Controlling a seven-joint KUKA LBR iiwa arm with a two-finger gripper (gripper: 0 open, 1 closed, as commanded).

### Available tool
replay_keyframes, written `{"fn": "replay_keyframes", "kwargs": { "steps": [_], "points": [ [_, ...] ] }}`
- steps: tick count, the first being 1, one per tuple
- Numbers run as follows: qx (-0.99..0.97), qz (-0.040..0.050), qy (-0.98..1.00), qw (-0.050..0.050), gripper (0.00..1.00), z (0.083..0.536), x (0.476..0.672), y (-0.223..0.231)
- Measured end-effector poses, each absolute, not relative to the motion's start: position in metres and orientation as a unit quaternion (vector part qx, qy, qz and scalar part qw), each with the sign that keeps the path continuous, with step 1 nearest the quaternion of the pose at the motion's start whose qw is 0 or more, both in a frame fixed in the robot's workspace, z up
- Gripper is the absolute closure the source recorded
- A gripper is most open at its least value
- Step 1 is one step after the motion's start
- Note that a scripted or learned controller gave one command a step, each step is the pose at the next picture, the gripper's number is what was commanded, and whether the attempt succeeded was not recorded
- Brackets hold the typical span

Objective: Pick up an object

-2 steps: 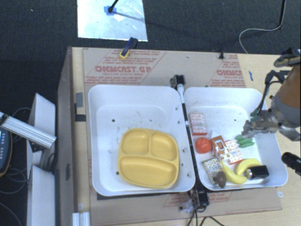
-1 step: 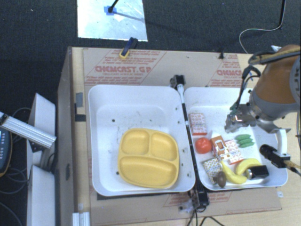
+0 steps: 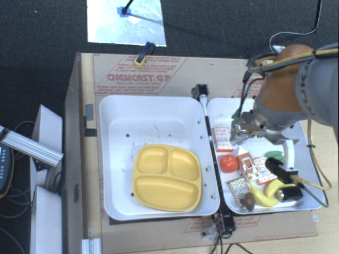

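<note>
Gripper [image 3: 240,132] sits low over the upper-left part of the right-hand shallow white plastic bin [image 3: 304,208], with the arm coming in from the view's right. You can't read its opening from this angle; the wrist body blocks it. Nothing is visibly held.

Nearest candidate is the small white-and-red printed packet [image 3: 222,138]. It lies just beside the gripper, on the gripper's side toward the view's left, close to the wall shared with the other bin. Its long axis runs roughly up-down in the view, parallel to that wall. My read is a short shift left, with the closing direction set across the packet's short side. Watch the wall, as there's little clearance on that side.

Second option is the red round tomato-like object [image 3: 229,163], near the gripper and toward the view's bottom, slightly left. It has no preferred axis, but I'd expect it to roll.

The orange-and-white printed carton [image 3: 253,169] and the yellow banana [image 3: 265,194] lie further toward the bottom, crowded together, so they're worse picks.

The left-hand shallow white plastic bin [image 3: 114,120] holds a yellow divided plastic plate [image 3: 167,177], well apart from the gripper. Ignore it for this move.
</note>
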State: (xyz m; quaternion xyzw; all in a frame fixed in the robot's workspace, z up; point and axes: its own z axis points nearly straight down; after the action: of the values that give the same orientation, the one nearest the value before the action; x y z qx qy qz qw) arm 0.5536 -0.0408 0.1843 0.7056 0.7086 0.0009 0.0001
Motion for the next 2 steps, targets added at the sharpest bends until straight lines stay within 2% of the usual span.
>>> {"fn": "replay_keyframes", "kwargs": {
  "steps": [1, 2],
  "points": [
    [0.705, 0.0007, 0.709, 0.0, 1.0, 0.193, 0.548, -0.031],
    [0.705, 0.0007, 0.709, 0.001, 1.0, 0.198, 0.577, -0.018]
  ]
}}
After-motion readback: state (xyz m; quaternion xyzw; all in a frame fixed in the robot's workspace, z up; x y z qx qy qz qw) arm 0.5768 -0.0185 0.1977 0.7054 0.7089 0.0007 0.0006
